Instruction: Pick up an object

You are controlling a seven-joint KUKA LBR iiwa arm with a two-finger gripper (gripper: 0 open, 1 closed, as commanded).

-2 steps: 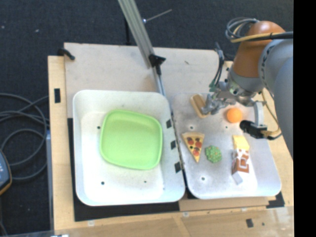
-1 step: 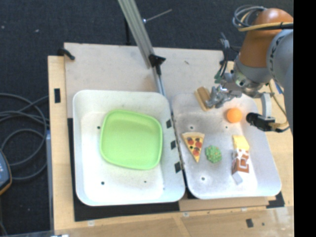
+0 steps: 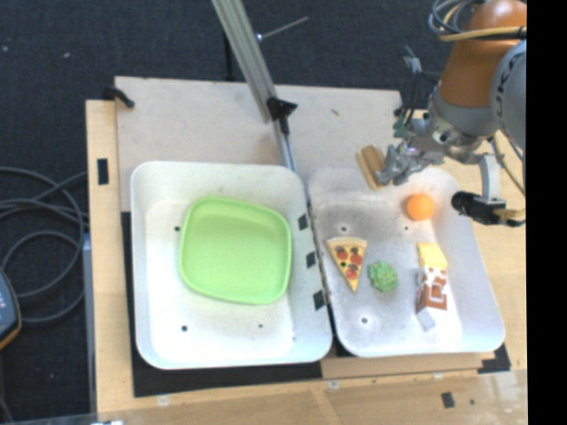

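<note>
Lying lengthwise, pizza slice [image 3: 347, 260], tip pointing down

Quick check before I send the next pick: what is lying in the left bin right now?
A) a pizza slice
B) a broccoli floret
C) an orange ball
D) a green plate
D: the green plate lies alone in the left bin, while the pizza slice, orange ball and broccoli floret all lie in the right bin.
</note>
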